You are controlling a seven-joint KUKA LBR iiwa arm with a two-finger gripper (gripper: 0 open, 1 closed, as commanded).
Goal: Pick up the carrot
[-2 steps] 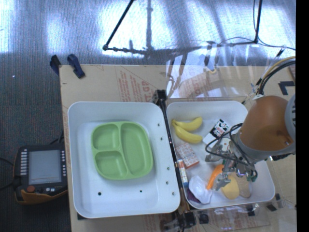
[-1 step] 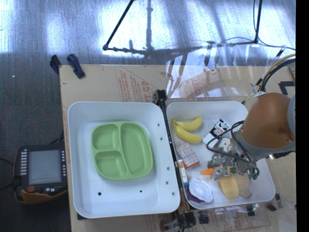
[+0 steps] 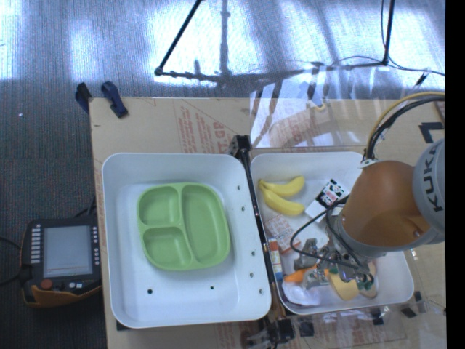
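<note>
From the overhead camera, two shallow white bins sit side by side on the counter (image 3: 174,122). The left bin (image 3: 123,173) holds a green divided plate (image 3: 184,226) with three compartments, lying flat near its middle. The right bin (image 3: 396,286) holds two yellow bananas (image 3: 283,195) near its far left corner, a small black-and-white package (image 3: 328,195) just beside them, and a white crumpled item (image 3: 301,294) near the front wall, with a yellow object (image 3: 347,286) close by. The carrot (image 3: 296,275) lies in the right bin near its front left, just above the white item; only a short orange piece shows, its long axis running roughly left to right. The end effector (image 3: 325,260) is low in that bin, just right of the carrot; whether it is open or closed cannot be told.
</note>
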